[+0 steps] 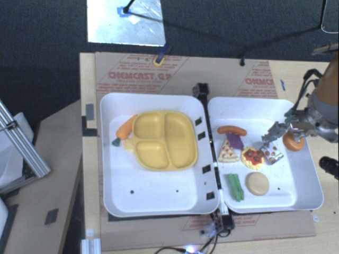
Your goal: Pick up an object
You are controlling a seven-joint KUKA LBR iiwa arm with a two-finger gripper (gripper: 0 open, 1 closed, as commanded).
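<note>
The right bin [304, 187] holds the toy food that could be picked: a sausage [232, 130] near its upper left, a purple piece [235, 141] just below it, a pizza slice [228, 153] beside the divider, a round yellow-and-red piece [252, 158], a small white piece with red spots [274, 155], a green vegetable [235, 187] and a tan bun [257, 183] toward the near edge, and an orange round piece [293, 142] at the right. The gripper [269, 135] hangs low over the bin between the sausage and the orange piece, just above the spotted piece; nothing sits between its fingers, and I cannot tell whether they are spread or closed.

The left bin [114, 194] carries a yellow divided plate [161, 140] with a toy carrot [125, 126] against its left rim. Both bins rest on a sheet of brown printed cardboard [139, 74] laid over the pale wooden surface [88, 78]. Black clips [201, 89] join the bins along the middle.

Beyond the surface lies dark carpet [42, 46], with a shiny metal sheet [126, 15] on it and thin black cables [286, 36] crossing above. At the left edge stand a lower tan ledge [53, 194] and aluminium framing [21, 142].
</note>
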